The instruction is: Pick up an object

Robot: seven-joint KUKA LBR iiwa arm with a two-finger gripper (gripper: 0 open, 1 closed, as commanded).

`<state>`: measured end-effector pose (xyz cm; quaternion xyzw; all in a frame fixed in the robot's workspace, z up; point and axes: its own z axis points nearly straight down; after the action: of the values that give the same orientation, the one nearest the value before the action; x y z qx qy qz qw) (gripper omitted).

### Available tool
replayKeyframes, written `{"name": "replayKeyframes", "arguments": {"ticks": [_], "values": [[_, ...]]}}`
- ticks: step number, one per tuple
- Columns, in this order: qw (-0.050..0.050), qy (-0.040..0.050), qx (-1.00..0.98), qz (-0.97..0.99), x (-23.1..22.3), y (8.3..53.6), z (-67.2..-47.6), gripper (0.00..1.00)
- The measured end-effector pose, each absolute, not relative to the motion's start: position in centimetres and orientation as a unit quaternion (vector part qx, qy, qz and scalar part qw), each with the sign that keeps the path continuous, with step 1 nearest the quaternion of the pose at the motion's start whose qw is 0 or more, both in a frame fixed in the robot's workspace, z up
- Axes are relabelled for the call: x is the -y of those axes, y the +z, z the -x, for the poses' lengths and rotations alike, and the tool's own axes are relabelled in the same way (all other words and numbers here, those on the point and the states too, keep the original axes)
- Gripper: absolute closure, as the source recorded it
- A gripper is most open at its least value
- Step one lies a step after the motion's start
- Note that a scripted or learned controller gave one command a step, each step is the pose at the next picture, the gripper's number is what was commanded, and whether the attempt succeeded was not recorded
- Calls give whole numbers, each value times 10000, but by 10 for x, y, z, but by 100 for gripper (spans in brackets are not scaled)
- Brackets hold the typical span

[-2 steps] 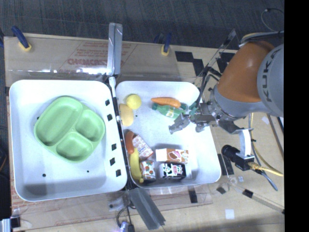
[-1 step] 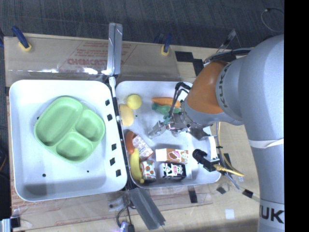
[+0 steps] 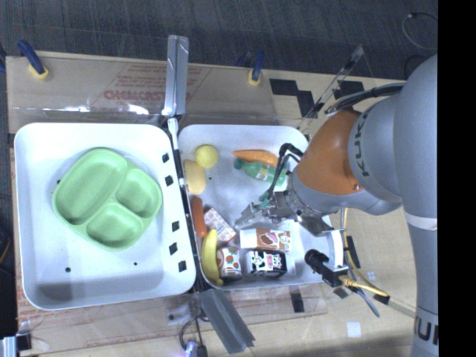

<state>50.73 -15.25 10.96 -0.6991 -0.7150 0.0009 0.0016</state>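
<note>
Seen from above at a slant: two white bins side by side on the bench. Left bin [image 3: 37, 199] holds a green sectioned plate [image 3: 108, 197], with bare white floor all round it, widest along the near edge and at the far right corner. Right bin [image 3: 223, 136] crowded along its left wall and near edge: a lemon [image 3: 206, 155] and a pale yellow fruit [image 3: 195, 175] at the far left, a red sausage-like piece [image 3: 197, 216] below them against the divider, a banana [image 3: 210, 255] at the near left corner. Beside the banana, a row of small printed cartons: one with a strawberry picture [image 3: 230, 261], one black and white [image 3: 267, 262], one orange-brown [image 3: 273, 239] just behind, and a small patterned packet [image 3: 218, 224] towards the middle. At the far side, a carrot [image 3: 256, 156] lying across, touching a green bottle-like item [image 3: 258, 171] just beneath it. Open floor in the middle of this bin, between the yellow fruit and the gripper, and along the far wall.

Arm [image 3: 387, 147] reaching in from the right, orange band [image 3: 331, 162] over the bin's right edge, wrist bent down and leftward. Gripper [image 3: 256, 213] low over the middle of the right bin, just above the orange-brown carton, fingers spread apart with nothing between them.
</note>
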Motion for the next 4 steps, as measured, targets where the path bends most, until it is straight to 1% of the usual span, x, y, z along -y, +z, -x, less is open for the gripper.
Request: {"name": "replayKeyframes", "arguments": {"ticks": [1, 2, 3, 4], "values": [[-33, -16, 7254, 6883, 121, 96, -506, 0], [-27, -21, 6746, 7382, 111, 97, -566, 0], [14, 9, 6157, 7879, 149, 93, -654, 0], [29, 17, 6211, 7837, 146, 103, -655, 100]]}}
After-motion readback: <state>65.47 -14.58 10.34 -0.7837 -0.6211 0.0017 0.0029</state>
